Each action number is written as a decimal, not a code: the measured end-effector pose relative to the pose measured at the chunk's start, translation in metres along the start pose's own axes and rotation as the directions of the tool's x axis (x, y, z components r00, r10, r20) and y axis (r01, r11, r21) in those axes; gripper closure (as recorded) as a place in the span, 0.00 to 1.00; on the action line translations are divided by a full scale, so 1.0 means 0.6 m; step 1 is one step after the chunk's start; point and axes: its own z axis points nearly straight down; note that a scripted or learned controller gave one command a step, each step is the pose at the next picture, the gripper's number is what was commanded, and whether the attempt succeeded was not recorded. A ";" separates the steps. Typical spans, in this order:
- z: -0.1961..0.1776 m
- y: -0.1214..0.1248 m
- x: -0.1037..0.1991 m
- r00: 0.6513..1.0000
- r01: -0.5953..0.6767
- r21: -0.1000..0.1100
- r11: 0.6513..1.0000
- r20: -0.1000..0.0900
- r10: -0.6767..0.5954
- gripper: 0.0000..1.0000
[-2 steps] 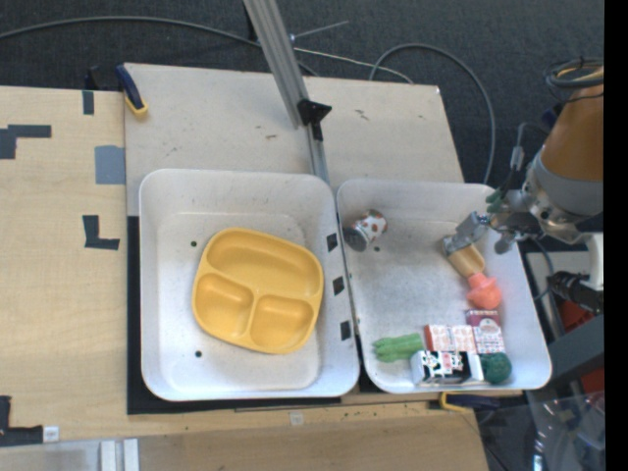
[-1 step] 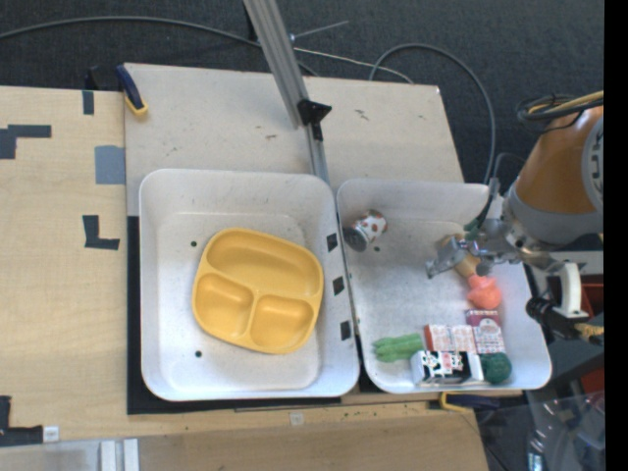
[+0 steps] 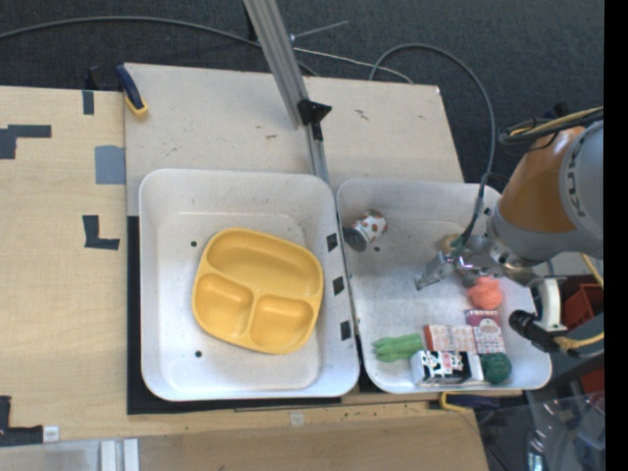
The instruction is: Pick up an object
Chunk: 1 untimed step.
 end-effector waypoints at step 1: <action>-0.021 0.001 0.001 1.000 0.002 -0.003 1.000 0.000 -0.002 1.00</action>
